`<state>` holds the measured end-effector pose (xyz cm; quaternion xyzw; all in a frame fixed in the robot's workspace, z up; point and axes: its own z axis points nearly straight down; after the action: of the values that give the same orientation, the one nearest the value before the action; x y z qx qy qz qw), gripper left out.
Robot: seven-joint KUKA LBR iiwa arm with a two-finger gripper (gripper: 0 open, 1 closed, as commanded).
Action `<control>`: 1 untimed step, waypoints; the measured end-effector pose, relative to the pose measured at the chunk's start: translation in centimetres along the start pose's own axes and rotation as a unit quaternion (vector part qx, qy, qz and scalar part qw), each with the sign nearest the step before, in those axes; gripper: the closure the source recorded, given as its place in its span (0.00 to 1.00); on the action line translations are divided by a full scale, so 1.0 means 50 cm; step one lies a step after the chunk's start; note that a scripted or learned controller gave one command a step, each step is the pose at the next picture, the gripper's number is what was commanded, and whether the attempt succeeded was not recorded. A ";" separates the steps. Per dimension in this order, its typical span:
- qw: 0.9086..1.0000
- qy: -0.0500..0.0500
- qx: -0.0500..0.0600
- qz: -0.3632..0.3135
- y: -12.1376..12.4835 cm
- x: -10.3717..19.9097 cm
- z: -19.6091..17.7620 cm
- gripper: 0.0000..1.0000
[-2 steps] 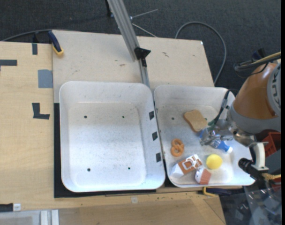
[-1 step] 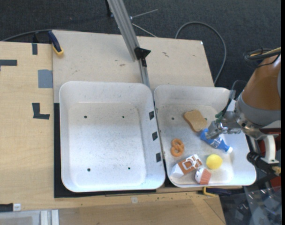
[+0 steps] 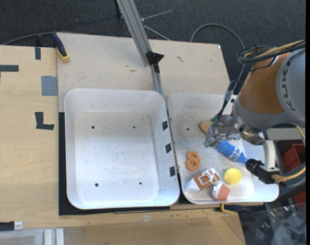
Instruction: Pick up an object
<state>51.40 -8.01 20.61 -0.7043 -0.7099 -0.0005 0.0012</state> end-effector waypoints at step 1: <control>1.000 0.000 0.000 0.000 0.030 0.105 -0.025 1.00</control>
<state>52.85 -2.75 21.88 -0.7045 -0.7097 -0.0005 0.0009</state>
